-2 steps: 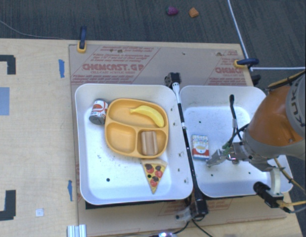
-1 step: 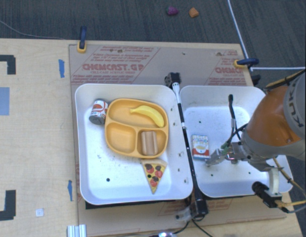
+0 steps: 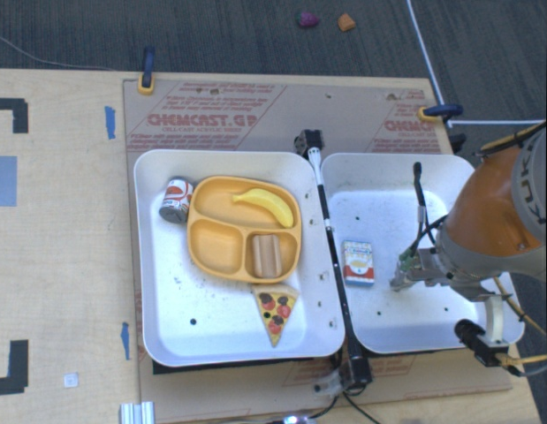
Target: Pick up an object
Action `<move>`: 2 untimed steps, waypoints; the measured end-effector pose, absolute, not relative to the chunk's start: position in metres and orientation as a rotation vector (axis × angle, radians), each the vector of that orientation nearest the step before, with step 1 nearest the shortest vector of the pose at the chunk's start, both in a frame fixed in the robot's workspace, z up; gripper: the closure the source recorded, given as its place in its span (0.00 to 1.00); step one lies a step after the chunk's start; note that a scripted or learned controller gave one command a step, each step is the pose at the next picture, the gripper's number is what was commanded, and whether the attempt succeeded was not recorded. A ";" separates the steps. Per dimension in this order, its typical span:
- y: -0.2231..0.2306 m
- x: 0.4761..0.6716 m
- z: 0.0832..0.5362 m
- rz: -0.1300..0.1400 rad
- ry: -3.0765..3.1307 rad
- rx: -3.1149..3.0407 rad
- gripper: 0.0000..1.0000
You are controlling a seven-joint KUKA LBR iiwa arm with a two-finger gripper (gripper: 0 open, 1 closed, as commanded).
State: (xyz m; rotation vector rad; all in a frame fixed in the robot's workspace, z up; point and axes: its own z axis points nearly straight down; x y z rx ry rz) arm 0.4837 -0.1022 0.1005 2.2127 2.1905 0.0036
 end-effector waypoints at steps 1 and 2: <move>-0.028 0.480 0.185 0.003 2.222 2.220 1.00; -0.029 0.480 0.185 0.002 2.222 2.220 0.00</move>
